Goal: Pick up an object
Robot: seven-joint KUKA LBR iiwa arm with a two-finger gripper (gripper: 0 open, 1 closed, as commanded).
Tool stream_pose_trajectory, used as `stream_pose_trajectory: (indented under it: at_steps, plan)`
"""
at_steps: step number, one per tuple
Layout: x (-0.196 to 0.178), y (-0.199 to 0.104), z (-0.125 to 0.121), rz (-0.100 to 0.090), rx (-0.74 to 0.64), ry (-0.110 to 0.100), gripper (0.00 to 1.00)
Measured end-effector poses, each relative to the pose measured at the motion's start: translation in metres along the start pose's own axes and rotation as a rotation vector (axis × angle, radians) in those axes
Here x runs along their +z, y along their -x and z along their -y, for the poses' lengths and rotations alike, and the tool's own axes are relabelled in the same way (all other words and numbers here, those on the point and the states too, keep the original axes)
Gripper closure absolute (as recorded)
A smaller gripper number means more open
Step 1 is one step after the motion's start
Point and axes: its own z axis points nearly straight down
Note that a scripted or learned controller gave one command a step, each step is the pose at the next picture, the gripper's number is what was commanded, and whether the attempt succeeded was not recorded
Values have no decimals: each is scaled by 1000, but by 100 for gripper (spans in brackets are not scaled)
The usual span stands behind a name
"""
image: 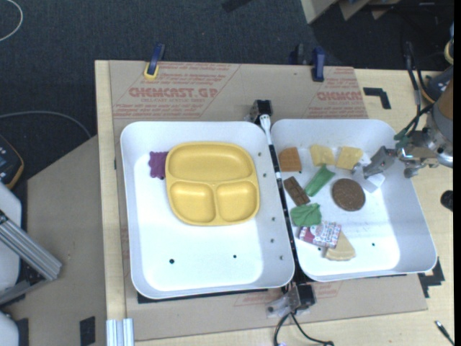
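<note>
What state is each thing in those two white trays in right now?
Yellow divided plate: right way up in the left bin, compartments bare.
Purple piece: flat, touching the plate's left edge.
Brown disc: flat in the right bin, apart from the gripper.
Green strip: lying tilted.
Green lump: crumpled, partly over the patterned packet.
Gripper: low over the right bin's upper right, nothing visibly held.

Yellow tray [212, 182], purple scrap [156, 163], brown disc [348, 194], green strip [318, 180], white bins [137, 193].
</note>
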Motion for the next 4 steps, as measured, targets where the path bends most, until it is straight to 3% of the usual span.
stream_pose_trajectory:
  at_steps: [2, 3, 4]
  plan:
    - [114, 4, -3, -3, 0, -6, 0]
    - [99, 5, -5, 0, 0, 1, 100]
    - [50, 15, -3, 3, 1, 6, 100]
